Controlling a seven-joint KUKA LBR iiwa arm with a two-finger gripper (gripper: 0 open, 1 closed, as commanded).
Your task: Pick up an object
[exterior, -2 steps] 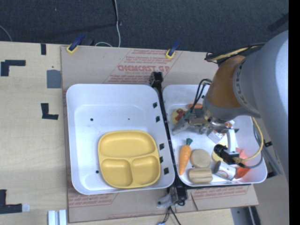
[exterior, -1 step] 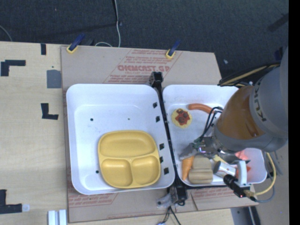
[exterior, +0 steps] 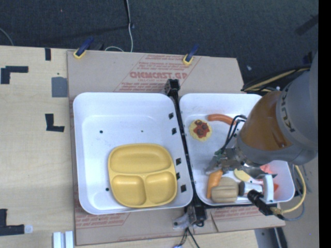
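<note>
Gripper low in right bin, over the toy food pile; opening and hold cannot be told | carrot and bread-like block at its 6 o'clock | pizza slice at 11 | yellow divided plate in left bin

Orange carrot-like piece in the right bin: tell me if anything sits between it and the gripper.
Nothing visible lies between them. The gripper hangs just above the orange carrot-like piece in the right bin. A tan block lies close against the piece on its lower right, beside the approach rather than across it, and could crowd the grasp.
</note>
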